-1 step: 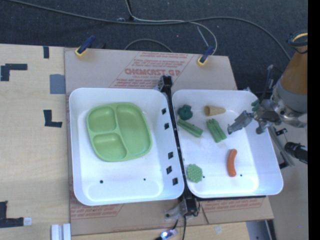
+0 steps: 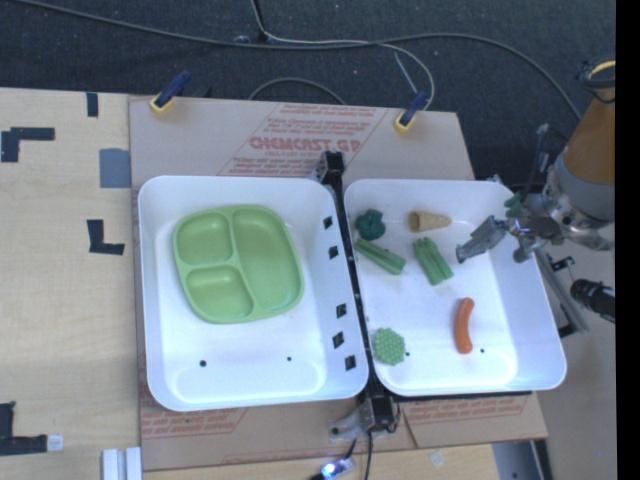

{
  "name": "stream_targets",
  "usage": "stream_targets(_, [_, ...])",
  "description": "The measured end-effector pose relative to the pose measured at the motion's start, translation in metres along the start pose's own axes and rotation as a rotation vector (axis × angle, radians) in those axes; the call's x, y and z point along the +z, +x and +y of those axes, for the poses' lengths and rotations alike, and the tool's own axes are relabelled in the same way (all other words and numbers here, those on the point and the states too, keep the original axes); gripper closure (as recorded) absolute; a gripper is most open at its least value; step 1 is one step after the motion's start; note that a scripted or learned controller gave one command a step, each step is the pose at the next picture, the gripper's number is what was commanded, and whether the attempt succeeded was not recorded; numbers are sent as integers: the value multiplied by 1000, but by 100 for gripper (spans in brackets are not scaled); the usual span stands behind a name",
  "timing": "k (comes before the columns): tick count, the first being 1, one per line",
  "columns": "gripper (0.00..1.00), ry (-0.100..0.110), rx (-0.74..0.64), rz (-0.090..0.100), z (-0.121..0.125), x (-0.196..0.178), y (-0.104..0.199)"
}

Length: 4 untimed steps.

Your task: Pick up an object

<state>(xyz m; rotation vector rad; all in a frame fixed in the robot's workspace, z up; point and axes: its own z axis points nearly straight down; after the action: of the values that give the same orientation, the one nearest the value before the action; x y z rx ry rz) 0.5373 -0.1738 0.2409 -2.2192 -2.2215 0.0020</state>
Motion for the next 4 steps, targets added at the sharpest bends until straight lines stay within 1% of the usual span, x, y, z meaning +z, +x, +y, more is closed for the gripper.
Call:
stream_targets(1, [0,4,0,1,-1,50,10])
stream_targets(2, [0,5,1,0,-3,94,9])
stream_targets(3, [0,1,1,-1,-10,155,5])
stream_targets(4, [100,-1,0,-1,-9,142,5])
